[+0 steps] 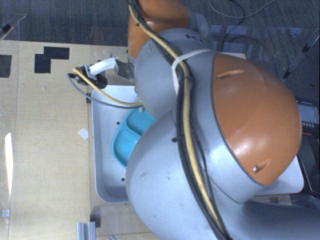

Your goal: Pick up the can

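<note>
Since the arm (200, 134) hangs over most of the bin (102, 149) and I cannot tell where the can lies, perhaps beneath it, nor whether the gripper is apart or together, descend slowly, clear of the blue dish (125, 139) near the bin's left edge.

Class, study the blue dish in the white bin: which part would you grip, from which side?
Probably the blue dish by its curved rim at the view's left, from above: that edge lies exposed, while the arm covers its right part.

Arm (200, 134) hunched, looming close overhead
</note>
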Available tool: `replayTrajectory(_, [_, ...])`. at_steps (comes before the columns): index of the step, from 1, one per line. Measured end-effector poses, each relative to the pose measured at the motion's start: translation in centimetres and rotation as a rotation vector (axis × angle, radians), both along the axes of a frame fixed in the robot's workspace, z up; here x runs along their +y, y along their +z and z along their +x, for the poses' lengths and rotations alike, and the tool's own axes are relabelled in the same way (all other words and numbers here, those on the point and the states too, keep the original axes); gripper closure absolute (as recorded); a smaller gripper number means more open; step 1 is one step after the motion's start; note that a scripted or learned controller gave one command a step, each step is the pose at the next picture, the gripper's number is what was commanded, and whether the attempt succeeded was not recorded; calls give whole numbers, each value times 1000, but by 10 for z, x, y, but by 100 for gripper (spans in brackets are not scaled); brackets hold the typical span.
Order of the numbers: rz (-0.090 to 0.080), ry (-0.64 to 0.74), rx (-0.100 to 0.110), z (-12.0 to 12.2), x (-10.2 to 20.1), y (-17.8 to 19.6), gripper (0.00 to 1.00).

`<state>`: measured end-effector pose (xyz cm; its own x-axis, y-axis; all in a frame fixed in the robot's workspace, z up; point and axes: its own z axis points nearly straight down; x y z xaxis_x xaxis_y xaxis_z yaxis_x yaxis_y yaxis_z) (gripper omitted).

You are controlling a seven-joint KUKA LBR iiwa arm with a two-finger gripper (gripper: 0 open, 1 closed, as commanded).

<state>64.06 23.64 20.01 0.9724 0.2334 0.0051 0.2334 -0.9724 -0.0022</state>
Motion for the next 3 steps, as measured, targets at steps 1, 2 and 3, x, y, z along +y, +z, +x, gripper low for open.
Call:
replayTrajectory(1, [-5,395,7,2,-1,50,100])
replayTrajectory(2, [-6,403,8,1,1,58,100])
replayTrajectory(3, [-7,411,11,1,3,65,100])
